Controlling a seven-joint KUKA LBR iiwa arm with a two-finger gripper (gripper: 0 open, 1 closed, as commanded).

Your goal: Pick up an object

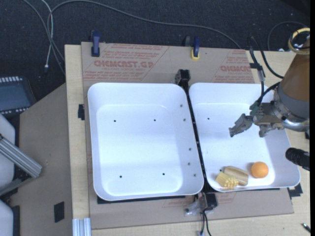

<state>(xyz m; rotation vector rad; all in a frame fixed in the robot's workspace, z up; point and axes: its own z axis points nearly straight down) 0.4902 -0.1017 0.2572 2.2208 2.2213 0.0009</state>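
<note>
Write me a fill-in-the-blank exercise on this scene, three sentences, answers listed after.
1. The orange ball and the corn cob both lie in the ____ bin of the camera view.
2. The gripper hangs above the same bin, and between its fingers there is ____.
3. The round object near that bin's front edge is ____ in colour.

Missing words: right; nothing; orange

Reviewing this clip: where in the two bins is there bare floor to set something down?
Left bin: its whole floor shows bare. Right bin: bare along the far wall and beside the divider. Crowded at its near edge, where the corn cob and orange ball lie; the tool hangs mid-bin.
</note>
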